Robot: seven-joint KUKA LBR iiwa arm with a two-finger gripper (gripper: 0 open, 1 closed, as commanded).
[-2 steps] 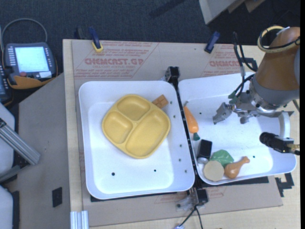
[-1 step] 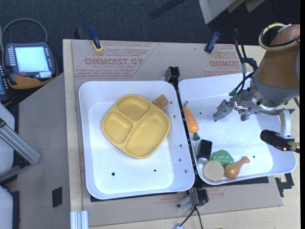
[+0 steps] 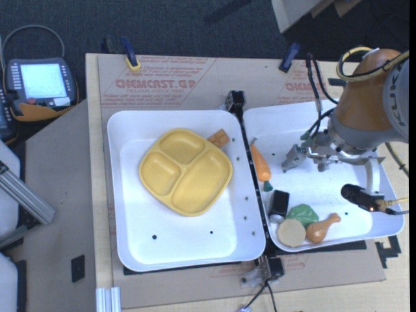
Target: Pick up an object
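Looking down from the camera view, the gripper hangs over the right bin, in its upper-middle part, with the grey and orange arm coming in from the right. The fingers look spread fairly wide and there's nothing between them, just bare white bin floor underneath.

Closest thing to grab, I'd say, is the toy carrot. It lies just to the left of the fingers, right along the divider between the two bins, long axis running up and down the picture, tilted a little. So the move would be a short shift left, and the jaws would want to close across the carrot's narrow width.

Everything else sits lower in the same bin: a black block, a green leafy piece, a round tan disc and a toy drumstick, all clustered near the bottom edge.

The left bin has a yellow divided plate, well apart from the gripper.
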